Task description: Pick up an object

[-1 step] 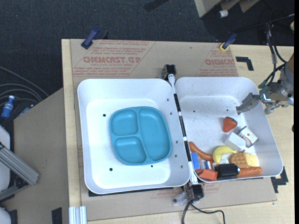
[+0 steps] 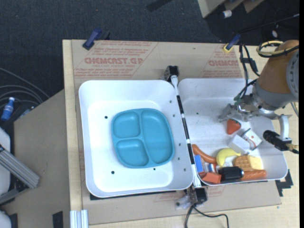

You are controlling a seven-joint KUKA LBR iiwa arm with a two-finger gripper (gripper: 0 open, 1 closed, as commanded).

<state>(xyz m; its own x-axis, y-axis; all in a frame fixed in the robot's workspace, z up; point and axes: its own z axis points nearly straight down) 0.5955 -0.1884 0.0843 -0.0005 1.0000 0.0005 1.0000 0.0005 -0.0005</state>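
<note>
Evidently the gripper (image 2: 233, 114) hangs low in the right bin (image 2: 209, 91), its fingers spread wide with nothing between them, just above a small orange-red piece (image 2: 233, 126). Nearby lie a white block (image 2: 245, 139), a banana (image 2: 227, 154), a waffle (image 2: 242, 162) and a black item (image 2: 231, 173), crowded toward the bin's near corner. A descent slightly off-centre could nudge the orange piece aside or catch the block too. The left bin (image 2: 95, 141) holds a blue divided plate (image 2: 141, 137). Behind, the board (image 2: 114, 58) reads "CHEMCAST GP".
</note>
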